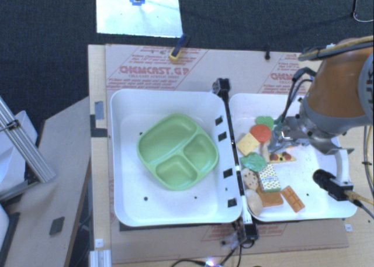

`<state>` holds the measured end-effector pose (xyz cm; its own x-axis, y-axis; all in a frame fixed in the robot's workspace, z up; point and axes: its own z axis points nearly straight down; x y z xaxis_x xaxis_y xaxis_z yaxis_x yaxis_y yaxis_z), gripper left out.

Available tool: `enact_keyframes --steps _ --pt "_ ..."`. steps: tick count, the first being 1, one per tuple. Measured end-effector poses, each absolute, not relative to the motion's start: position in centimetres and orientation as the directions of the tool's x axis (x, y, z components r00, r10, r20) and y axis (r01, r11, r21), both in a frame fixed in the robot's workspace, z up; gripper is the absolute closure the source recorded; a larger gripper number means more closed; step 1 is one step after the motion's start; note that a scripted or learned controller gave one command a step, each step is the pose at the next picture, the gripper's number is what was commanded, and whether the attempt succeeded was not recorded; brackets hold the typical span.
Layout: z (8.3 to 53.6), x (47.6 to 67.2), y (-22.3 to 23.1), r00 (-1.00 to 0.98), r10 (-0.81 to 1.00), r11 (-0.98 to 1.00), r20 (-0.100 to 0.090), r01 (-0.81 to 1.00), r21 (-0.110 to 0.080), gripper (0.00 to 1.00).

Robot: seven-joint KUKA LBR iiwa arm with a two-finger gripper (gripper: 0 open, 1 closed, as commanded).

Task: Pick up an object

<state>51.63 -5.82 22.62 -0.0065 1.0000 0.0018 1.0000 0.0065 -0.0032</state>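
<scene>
The right bin [318, 204] holds several toy food pieces: a red round piece [260, 133], a yellow cheese wedge [248, 143], a green leafy piece [253, 161], a pizza slice [284, 156], a dotted block [269, 178] and an orange wafer [292, 198]. My gripper [280, 141] hangs low over the bin, just right of the red piece and above the pizza slice. I cannot see anything between its fingers.
The left bin [131, 198] holds a green divided plate [177, 151]. A black divider with clips [229, 155] runs between the bins. A green piece [264, 121] lies near the right bin's back wall. A tan round piece [254, 200] sits at its front left.
</scene>
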Motion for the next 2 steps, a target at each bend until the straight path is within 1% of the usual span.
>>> enact_keyframes --steps 1,2 --pt "22.0 49.5 -2.0 -0.006 1.0 0.006 0.001 1.0 -0.001 1.0" --pt "21.7 50.0 -3.4 -0.002 1.0 0.002 0.0 1.0 0.002 1.0"
